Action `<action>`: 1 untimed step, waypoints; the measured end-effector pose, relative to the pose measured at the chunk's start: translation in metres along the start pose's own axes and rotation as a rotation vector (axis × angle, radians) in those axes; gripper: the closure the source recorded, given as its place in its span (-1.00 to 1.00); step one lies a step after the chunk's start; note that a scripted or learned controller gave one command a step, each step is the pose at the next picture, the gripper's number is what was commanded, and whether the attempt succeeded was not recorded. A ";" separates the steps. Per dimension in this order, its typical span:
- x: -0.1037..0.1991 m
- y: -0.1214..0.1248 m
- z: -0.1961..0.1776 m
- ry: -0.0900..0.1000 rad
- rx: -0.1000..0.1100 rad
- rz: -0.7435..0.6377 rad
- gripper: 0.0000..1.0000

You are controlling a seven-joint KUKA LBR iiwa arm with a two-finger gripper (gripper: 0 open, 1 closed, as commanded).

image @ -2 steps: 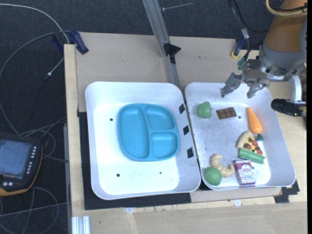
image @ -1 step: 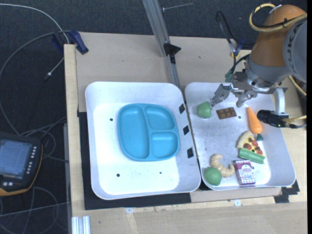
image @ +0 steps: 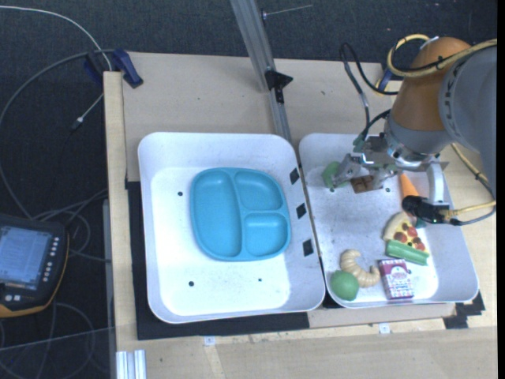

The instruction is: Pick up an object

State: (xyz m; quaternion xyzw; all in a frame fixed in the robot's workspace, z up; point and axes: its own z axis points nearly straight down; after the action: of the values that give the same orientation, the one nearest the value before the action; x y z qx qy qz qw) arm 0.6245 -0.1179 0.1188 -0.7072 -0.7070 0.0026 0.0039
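Two white bins sit side by side on the bench. The left bin (image: 158, 212) holds a blue divided plate (image: 239, 213), lying flat near its centre. The right bin (image: 458, 267) holds the loose objects: a green ball-like item (image: 344, 285) at the near edge, touching a beige ridged curved piece (image: 360, 268); just right of these a small maroon box (image: 397, 280); above that a toy pizza slice (image: 408, 241) with a green edge; an orange carrot-like piece (image: 409, 185) farther back, partly behind the arm's hardware. The gripper (image: 359, 174) hangs low over the far part of the right bin, with a small brown item (image: 362, 184) directly under it — contact not resolvable. Cannot tell how the gripper is set. Nothing visibly lifted; all objects rest on the bin floor.
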 end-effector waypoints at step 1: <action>0.001 0.003 -0.016 0.000 -0.010 -0.001 1.00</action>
State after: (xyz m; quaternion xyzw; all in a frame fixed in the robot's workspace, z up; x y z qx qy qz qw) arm 0.6273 -0.1173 0.1345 -0.7068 -0.7074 -0.0009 0.0002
